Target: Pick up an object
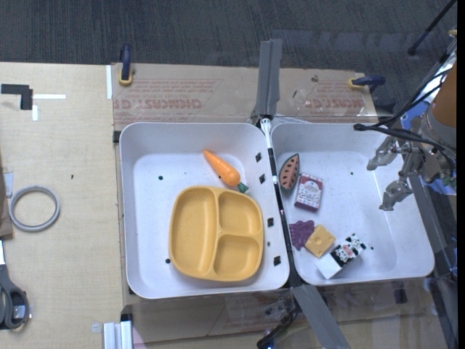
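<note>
We look down on a pale wooden bench (pixel 58 267) with dark carpet beyond its far edge. Two shallow white bins sit side by side on brown cardboard printed with mirrored red lettering we cannot read. The left bin (pixel 142 217) holds a yellow divided plate (pixel 216 233) and, just beyond it, a toy carrot (pixel 221 169). The right bin (pixel 378 246) holds a watermelon slice (pixel 289 171), a small red box (pixel 309 193) with unreadable print, a purple piece (pixel 300 231), a tan block (pixel 320 241) and a cow-patterned carton (pixel 343 256). The gripper (pixel 392 177) hangs over the right bin's right side, fingers spread and grasping nothing, well apart from the objects. A grey tape ring (pixel 33 208) lies at the bench's left.
</note>
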`<state>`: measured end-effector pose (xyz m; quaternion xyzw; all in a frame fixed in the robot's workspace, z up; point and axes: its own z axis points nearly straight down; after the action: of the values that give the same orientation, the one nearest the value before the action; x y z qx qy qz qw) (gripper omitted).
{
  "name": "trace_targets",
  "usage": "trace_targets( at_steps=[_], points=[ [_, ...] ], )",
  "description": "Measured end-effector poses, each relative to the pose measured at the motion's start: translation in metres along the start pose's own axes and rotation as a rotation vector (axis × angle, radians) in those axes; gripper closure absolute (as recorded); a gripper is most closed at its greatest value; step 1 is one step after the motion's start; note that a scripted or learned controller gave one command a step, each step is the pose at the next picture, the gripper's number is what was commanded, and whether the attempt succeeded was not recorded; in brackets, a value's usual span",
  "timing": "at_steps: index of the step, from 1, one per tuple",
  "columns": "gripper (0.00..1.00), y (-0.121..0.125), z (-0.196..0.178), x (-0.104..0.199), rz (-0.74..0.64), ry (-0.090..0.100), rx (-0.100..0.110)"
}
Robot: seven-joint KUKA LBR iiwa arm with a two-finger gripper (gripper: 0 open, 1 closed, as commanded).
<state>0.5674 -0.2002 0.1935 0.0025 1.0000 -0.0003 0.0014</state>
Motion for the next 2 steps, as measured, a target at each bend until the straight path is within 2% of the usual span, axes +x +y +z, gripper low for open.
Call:
trace_targets(
  at_steps=[1, 2],
  points=[
    [0.0, 0.095, 0.096, 0.01, -0.01, -0.009, 0.0],
    [0.0, 0.088, 0.095, -0.042, 0.601, -0.013, -0.002]
  ],
)
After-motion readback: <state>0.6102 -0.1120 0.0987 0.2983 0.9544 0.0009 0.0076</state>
